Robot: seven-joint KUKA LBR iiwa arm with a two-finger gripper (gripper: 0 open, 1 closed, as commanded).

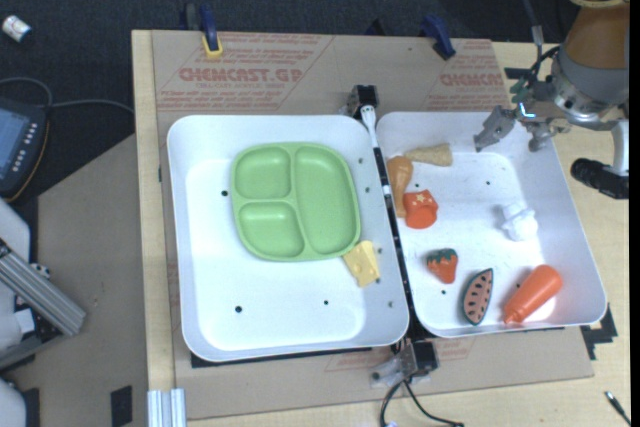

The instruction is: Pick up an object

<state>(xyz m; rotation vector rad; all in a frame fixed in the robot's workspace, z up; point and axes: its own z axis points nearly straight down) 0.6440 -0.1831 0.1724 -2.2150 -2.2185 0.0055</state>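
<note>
Toy food, any piece of which would serve, lies mostly in the right bin (560, 215) at the frame's right: a carrot (531, 293), a watermelon slice (478, 296), a strawberry (443, 264), a red cup (420, 207), a small white piece (517, 221) and a cone (430, 154). The left bin (200, 245) holds a green divided plate (296, 200) and a yellow cheese wedge (363, 262). The claw (512, 130) hovers open and empty over the right bin's upper edge. This looks like the approach step; next it must choose a piece and descend.
</note>
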